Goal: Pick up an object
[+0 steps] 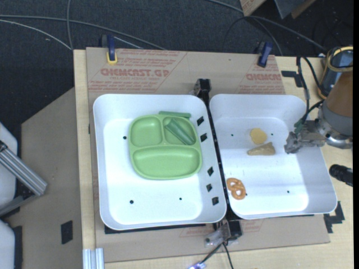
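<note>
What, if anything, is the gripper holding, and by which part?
Nothing shows between the fingers of the gripper. It sits at the right bin's right side, apart from the wedge, the yellow disc and the pretzel.

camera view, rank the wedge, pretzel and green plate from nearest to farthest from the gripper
Measured from the gripper at the right bin's right side:
1. Wedge, tan, just left of the gripper in the right bin.
2. Pretzel, at the right bin's lower left corner.
3. Green plate, in the left bin, across the divider.
</note>
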Robot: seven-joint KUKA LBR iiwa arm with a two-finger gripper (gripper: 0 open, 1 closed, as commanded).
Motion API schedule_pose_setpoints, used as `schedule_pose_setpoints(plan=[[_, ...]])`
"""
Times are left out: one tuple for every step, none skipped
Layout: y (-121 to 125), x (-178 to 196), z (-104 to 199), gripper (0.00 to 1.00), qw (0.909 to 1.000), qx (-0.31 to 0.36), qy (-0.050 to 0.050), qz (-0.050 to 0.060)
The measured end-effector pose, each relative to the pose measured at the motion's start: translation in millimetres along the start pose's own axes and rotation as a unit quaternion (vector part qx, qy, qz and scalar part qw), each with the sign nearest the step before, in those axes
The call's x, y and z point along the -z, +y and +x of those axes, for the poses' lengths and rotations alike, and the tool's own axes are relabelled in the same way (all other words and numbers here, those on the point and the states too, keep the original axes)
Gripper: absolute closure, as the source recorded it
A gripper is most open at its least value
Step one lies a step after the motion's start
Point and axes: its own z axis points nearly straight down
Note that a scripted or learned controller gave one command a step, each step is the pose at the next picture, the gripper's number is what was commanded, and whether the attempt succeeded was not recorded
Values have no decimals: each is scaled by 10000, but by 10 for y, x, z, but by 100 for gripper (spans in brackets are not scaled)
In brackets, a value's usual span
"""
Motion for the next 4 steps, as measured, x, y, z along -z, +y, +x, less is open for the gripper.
schedule_pose_setpoints(plan=[[51,642,27,100,10000,1,-4,-12],[83,1093,80,100,10000,3,-1,-2],[192,1154,615,100,10000,23,12,12],[238,1049,1173,100,10000,21,22,39]])
